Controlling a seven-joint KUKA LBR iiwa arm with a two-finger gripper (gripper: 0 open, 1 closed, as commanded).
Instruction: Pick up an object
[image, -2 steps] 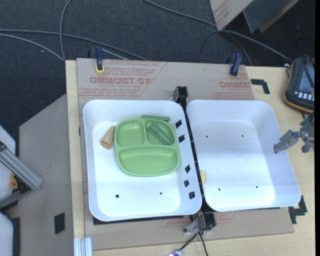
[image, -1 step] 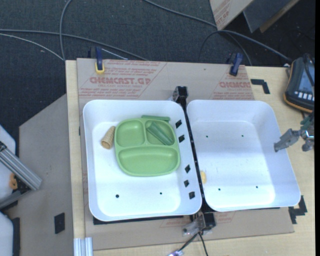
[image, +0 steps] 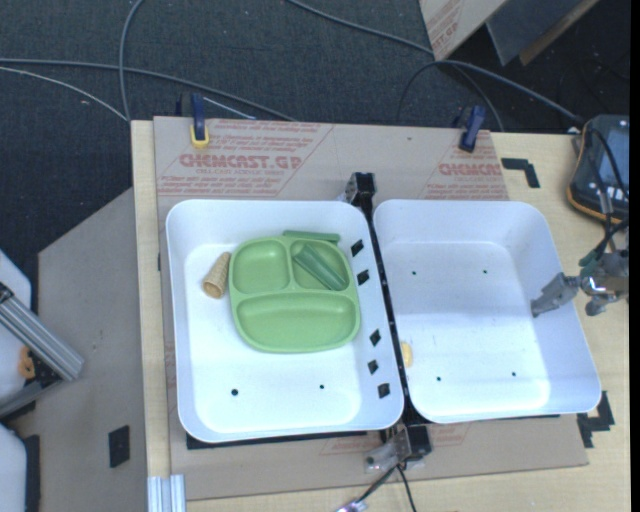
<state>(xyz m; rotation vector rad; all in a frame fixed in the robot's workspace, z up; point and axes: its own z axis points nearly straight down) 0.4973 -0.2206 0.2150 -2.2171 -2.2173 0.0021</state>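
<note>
At the far left edge of the frame a grey metal bar (image: 35, 335) slants across the dark floor. The bench (image: 150, 300) begins just right of it, a pale wooden board with red printed lettering along its upper part. A yellow-and-blue clamp (image: 199, 120) grips the board's upper edge toward the left.

The left bin (image: 195, 390) sits in the centre-left of the frame. Inside it, near its left wall, lies a small tan cone (image: 216, 274), its narrow end pointing down. Touching or just beside the cone on the right is a green divided plate (image: 295, 300), lying flat in the bin's upper half. A dark green piece (image: 320, 265) rests in the plate's upper right compartment, and another green strip (image: 310, 236) lies along the plate's top rim.

Between the two bins runs a dark divider (image: 372, 290) with black markers. A small yellow-orange bit (image: 405, 353) sits low on the seam, at the right bin's left wall.

The right bin (image: 470, 310) takes the centre-right. A blue clamp (image: 471, 127) holds the board above it.

At the right edge of the frame the gripper (image: 552, 297) reaches over the right bin's right rim, its grey tip pointing left and down. Whether its fingers are spread or closed I cannot tell, and nothing is visible between them.
</note>
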